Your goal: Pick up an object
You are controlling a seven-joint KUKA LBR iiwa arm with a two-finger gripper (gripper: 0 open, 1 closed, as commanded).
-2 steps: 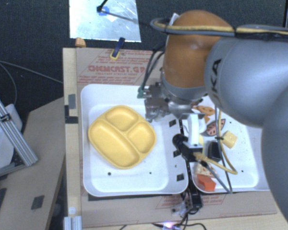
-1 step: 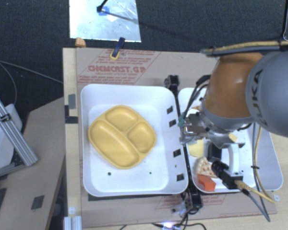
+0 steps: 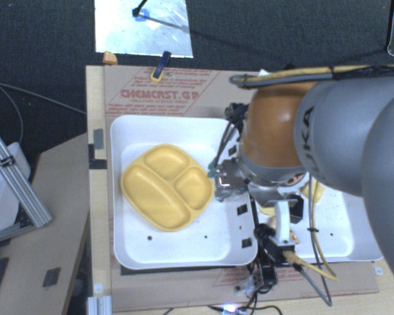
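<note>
The fingers of the gripper, apart or together one cannot tell, sit at the right rim of the yellow plate in the left bin, and may slip off its smooth, wide edge.

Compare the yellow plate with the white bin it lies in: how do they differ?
The yellow plate is rounded; the left bin is rectangular. The plate is split into three compartments; the bin has one open floor. The plate is smaller, covering part of the bin's floor. Both are shallow with raised rims.
</note>
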